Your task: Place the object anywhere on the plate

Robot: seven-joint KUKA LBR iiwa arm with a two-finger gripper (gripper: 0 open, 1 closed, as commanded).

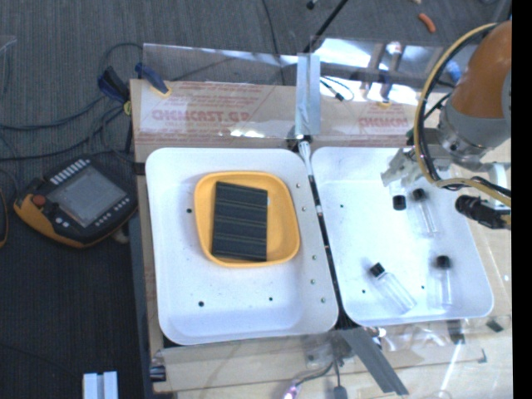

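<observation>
Inside the left bin [166, 306], a dark block [240, 221] on a yellow plate [284, 223]; right bin [349, 298], 3 vials; finger state indiscernible

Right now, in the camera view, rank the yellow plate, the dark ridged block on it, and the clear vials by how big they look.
1. Yellow plate
2. Dark ridged block
3. Clear vials: smallest, and too alike to rank among themselves.

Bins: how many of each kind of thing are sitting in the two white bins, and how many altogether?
Yellow plate: 1
Dark ridged block on the plate: 1
Clear vials with black caps: 3
Total: 5
</observation>
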